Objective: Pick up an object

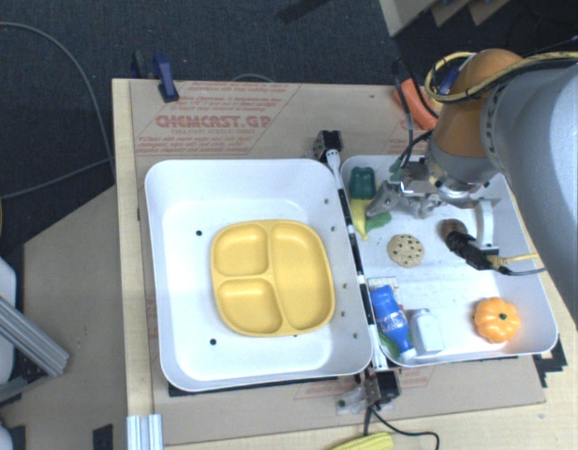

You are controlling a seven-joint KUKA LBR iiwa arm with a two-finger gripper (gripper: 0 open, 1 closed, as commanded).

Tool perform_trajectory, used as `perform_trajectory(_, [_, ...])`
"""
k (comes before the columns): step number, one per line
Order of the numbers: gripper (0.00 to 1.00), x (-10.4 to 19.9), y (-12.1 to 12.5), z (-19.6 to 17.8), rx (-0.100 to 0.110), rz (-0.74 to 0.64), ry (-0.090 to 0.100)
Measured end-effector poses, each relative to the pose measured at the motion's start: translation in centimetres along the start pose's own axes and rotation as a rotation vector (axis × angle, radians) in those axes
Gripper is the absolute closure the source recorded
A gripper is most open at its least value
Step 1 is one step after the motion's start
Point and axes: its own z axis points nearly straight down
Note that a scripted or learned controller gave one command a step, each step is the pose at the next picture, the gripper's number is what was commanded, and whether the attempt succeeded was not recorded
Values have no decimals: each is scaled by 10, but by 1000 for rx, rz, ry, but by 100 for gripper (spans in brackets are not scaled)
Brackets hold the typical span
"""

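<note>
1. The tool (401, 195) hung low over the right bin (537, 337), near its far-left corner; whether it was open or closed could not be told.
2. Nearest it lay a green block (363, 182) and a yellow-green piece (373, 219) (probably light, rigid toys).
3. The block's flat sides looked the surest hold.
4. The cookie (405, 249) lay flat, harder to pinch.

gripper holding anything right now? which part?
Cannot tell. The gripper sits low in the right bin by the green and yellow items; no object is visibly between its tips.

Small orange pumpkin (497, 319), right bin
</note>
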Motion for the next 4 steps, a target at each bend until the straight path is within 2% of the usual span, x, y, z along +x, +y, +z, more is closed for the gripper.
perform_trajectory(1, [100, 0, 1, -11, -2, -2, -2])
perform_trajectory(2, [0, 0, 0, -10, -1, -2, -2])
perform_trajectory(3, [0, -9, -44, 1, 1, 1, 1])
perform_trajectory(4, [100, -8, -44, -10, 0, 0, 1])
